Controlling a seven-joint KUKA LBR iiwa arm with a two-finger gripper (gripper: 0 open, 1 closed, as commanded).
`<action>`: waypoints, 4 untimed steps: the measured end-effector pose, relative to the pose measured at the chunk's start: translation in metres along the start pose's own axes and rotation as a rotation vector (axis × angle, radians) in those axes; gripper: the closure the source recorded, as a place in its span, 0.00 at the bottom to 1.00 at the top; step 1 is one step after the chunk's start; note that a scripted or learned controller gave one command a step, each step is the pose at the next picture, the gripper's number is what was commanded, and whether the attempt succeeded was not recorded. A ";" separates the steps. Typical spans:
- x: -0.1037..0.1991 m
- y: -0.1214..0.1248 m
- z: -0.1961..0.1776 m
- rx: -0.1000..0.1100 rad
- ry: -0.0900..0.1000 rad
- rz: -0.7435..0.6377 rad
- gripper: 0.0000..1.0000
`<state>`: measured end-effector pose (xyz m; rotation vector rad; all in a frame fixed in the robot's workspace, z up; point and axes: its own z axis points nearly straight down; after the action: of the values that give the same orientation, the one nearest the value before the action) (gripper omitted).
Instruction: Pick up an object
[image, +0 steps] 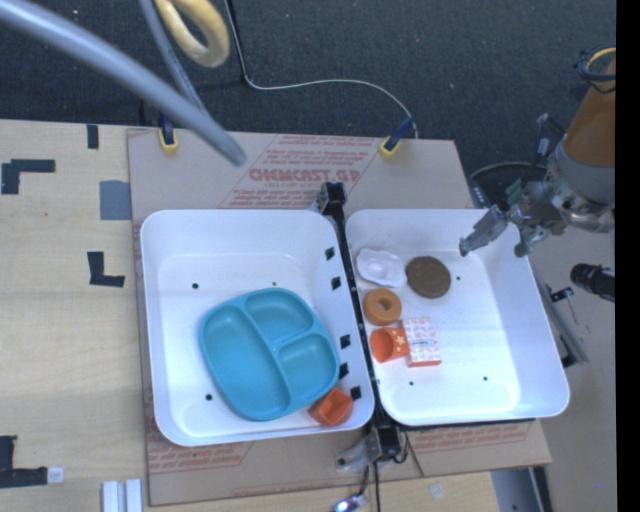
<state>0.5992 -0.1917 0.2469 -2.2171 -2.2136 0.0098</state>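
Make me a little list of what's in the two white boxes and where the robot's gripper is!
left bin: blue divided plate; small orange piece at its near right corner
right bin: small white piece, brown round disc, doughnut, orange cup-like piece, small red and white packet
where the right bin's things lie: bunched toward its left side
gripper: over the right bin's far right corner, holding nothing
arm: comes in from the right

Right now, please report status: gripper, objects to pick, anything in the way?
Gripper above right bin upper right edge, fingers apart, holding nothing. Nearest object: brown disc; doughnut beside it. Nothing between gripper and disc.
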 end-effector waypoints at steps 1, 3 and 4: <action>0.000 0.002 -0.005 -0.009 -0.002 -0.003 0.00; -0.003 -0.011 0.089 -0.004 -0.001 -0.002 0.00; -0.003 -0.006 0.152 -0.003 -0.001 -0.003 0.00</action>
<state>0.5919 -0.1940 0.0954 -2.2156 -2.2185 0.0075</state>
